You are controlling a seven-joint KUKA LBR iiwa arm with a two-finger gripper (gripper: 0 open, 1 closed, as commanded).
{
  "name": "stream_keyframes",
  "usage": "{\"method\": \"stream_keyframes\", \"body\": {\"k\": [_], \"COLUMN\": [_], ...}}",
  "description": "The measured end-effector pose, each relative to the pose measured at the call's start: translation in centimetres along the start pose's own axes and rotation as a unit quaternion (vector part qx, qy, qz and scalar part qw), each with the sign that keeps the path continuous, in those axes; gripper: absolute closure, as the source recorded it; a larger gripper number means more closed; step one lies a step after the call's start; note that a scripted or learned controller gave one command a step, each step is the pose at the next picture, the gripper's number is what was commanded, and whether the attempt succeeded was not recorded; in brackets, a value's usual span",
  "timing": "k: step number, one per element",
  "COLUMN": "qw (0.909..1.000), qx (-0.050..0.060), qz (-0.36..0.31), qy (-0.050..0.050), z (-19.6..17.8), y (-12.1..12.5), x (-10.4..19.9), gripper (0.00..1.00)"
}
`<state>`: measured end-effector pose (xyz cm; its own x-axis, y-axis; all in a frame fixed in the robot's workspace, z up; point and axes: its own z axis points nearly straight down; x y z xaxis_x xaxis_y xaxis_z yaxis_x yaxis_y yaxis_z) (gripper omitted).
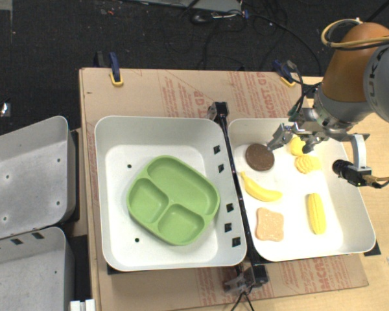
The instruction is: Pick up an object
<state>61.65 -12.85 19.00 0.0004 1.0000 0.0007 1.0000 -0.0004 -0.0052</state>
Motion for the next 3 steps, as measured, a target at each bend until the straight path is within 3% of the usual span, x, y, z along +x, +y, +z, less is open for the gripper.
{"method": "stream_keyframes", "body": {"k": [2, 3], "qw": [1.0000, 1.0000], "qx": [-0.001, -0.003], "qz": [0.000, 0.000], "qy": [0.000, -0.001], "z": [10.0, 8.8], "y": [-0.7, -0.6], "x": [0.7, 0.7], "gripper": [0.00, 1.00]}}
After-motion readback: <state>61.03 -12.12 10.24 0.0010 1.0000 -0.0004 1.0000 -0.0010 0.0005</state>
